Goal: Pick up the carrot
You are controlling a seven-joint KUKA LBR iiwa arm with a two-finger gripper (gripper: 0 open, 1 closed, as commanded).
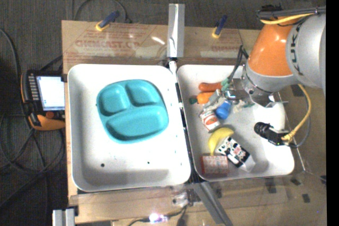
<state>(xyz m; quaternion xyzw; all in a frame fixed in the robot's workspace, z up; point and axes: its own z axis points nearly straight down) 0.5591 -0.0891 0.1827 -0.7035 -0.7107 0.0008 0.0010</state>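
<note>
I'm looking down on the right bin [288, 164], and the carrot [209, 86] lies near its back-left corner: an orange body with a bit of green at its right end, close to the claw. Its long axis runs roughly left to right across the bin, more or less parallel to the back wall. A second orange piece [203, 97] sits just in front of it, touching or nearly so; I can't tell whether it is part of the carrot or another toy.

The claw [233, 93] hangs over the middle-back of the same bin, just to the right of the carrot's green end and slightly nearer the front. From this slant the fingers blur into the clutter beneath, so I cannot tell how far open the claw is, and I see nothing I could call gripped.

My reading: the carrot lies to the claw's left and a touch toward the back wall, so the approach is a short shift that way, with the fingers set across the long axis, closing front-to-back. The crowding worries me: a blue piece [223, 110] and a white-and-red packet [210, 118] sit right under the claw, the banana [218, 138] farther front. The left bin holds only the teal tray [132, 109].
</note>
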